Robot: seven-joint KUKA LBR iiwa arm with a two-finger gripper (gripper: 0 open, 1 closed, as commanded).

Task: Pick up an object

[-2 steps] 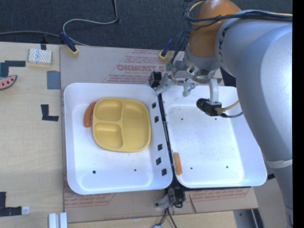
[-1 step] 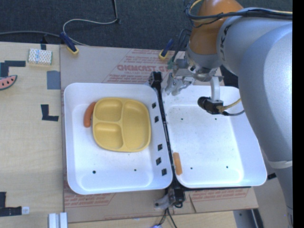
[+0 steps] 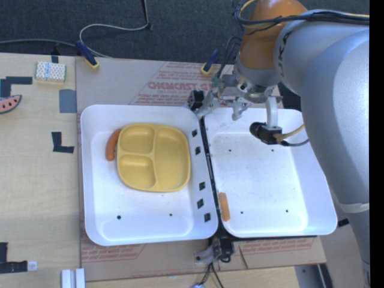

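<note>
A yellow divided plate (image 3: 153,156) lies in the left bin (image 3: 102,221). An orange sausage (image 3: 111,145) rests against the plate's left rim. A small orange carrot-like piece (image 3: 224,206) lies in the right bin (image 3: 282,185), close to its left wall near the front. My gripper (image 3: 236,108) hangs over the far left corner of the right bin, below the orange wrist band (image 3: 270,23). It is well apart from all three objects, and I see nothing in it.
The big grey arm (image 3: 336,101) covers the right side of the right bin. On the bench at the left lie a small sponge (image 3: 50,71) and a watermelon-slice toy (image 3: 9,104). Cables and clips (image 3: 87,53) run along the back edge.
</note>
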